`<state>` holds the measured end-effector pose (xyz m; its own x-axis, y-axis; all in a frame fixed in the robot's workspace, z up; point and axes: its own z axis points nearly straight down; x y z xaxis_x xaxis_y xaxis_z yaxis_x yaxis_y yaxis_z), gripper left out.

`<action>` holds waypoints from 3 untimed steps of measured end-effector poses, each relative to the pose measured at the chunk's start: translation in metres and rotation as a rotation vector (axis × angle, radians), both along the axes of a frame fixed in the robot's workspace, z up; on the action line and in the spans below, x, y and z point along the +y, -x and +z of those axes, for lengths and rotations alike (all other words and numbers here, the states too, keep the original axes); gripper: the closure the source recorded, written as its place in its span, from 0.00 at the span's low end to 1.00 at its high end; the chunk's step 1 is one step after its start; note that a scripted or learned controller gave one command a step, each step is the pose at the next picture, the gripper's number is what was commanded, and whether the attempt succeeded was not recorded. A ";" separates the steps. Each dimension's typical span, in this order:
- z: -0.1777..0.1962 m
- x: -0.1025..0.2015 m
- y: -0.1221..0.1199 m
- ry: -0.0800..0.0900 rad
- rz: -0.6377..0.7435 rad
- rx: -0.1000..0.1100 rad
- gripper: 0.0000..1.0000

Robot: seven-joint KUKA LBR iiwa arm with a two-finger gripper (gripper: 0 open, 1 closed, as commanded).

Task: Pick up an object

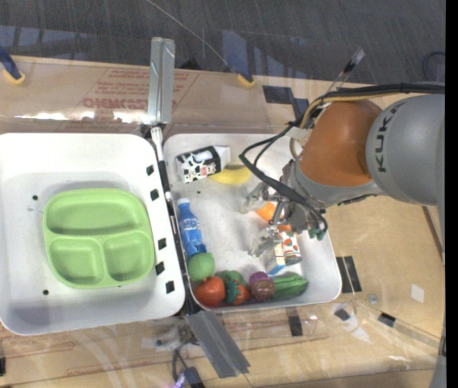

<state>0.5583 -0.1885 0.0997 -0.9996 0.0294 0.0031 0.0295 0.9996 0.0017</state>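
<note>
Down in the right bin [325, 257], at roughly its 3 o'clock side, the gripper [275, 234] hangs over a clutter of small items; from where I stand I cannot tell how it is set, since cables and metal parts blur together there.

Directly under it lies a small orange-and-white packet [287, 250], with an orange piece [266, 210] just at its 11 o'clock. Which of these is the target is unclear; the packet is nearest.

Outward: a yellow banana [230, 176] at 12 o'clock of the bin, a black-and-white carton [199, 166] at 11, a blue bottle [188, 227] along the 9 o'clock wall. Across the 6 o'clock edge sit a green apple [201, 265], a red tomato [210, 292], a purple onion-like toy [261, 284] and a green cucumber [288, 284], all crowded and touching.

The left bin [2, 217] carries a green divided tray [97, 236].

Risks, as judged:
- Flat packet may slide instead of lifting.
- Orange piece close by could get pinched along with it.
- Bin wall near 3 o'clock leaves little room; a finger may catch it.
- Loose cables by the wrist could snag.
</note>
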 end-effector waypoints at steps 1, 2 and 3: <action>0.008 0.001 0.000 -0.001 0.005 0.003 1.00; 0.008 0.002 0.000 -0.002 0.006 0.003 0.00; -0.009 -0.009 -0.016 0.002 0.079 -0.005 0.00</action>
